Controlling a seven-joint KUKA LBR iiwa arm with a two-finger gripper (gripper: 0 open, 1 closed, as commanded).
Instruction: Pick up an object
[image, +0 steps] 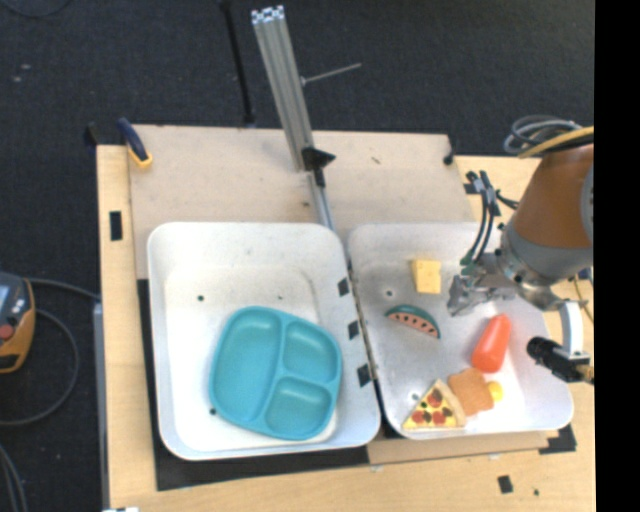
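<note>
Partly hidden: hand (466, 296) above right bin (380, 250).

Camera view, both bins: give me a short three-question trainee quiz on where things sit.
1. True or false: the blue divided plate lies in the left bin.
2. Which item lies nearest the claw? A) pizza slice B) yellow block C) blue divided plate
3. Fill in: the watermelon slice lies in the ____ bin.

Key: 1 true; 2 B; 3 right.
</note>
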